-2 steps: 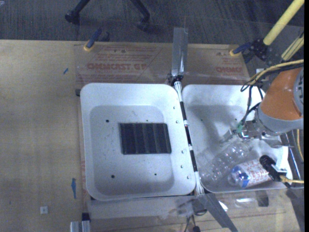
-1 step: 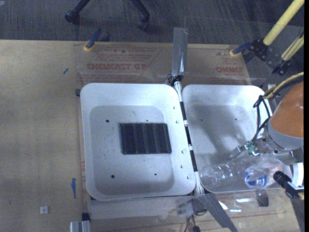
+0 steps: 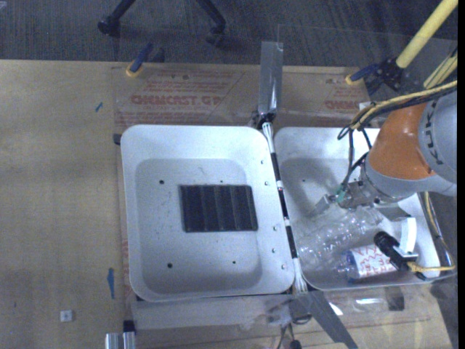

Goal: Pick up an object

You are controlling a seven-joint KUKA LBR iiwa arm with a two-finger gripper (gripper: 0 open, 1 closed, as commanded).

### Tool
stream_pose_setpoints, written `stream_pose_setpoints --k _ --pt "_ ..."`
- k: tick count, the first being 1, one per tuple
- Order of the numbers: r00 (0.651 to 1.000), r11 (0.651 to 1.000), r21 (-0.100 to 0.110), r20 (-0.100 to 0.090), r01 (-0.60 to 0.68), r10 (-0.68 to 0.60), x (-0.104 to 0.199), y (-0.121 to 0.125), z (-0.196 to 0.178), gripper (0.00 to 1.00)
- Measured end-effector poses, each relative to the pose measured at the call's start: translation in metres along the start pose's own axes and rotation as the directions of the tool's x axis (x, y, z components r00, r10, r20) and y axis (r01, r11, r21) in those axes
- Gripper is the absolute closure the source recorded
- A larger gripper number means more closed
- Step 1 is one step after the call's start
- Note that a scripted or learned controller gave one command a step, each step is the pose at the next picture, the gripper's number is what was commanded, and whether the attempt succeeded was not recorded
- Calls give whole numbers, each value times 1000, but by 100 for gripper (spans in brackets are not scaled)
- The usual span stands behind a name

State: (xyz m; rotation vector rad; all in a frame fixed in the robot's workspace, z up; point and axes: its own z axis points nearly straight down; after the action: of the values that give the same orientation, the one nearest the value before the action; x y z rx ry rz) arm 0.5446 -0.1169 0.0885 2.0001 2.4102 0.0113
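Note:
A clear plastic bottle point(image 3: 336, 238) with a red and white label lies on its side in the right bin point(image 3: 305, 151), along the bin's front edge. My gripper point(image 3: 336, 198) hangs low in that bin, just above and behind the bottle's clear body. The arm with its orange band point(image 3: 396, 151) comes in from the right. A black ribbed rectangular mat point(image 3: 218, 208) lies flat in the middle of the left bin point(image 3: 145, 158), far from the gripper.
A metal divider post point(image 3: 270, 78) stands between the two bins at the back. Yellow cables point(image 3: 407, 100) loop over the right bin's far corner. Brown bench surface point(image 3: 58, 195) stretches to the left of the bins.

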Motion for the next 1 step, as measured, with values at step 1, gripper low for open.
stream_pose_setpoints --k 1 --pt "1000 1000 6 3 -17 17 -51 -75 0 0"
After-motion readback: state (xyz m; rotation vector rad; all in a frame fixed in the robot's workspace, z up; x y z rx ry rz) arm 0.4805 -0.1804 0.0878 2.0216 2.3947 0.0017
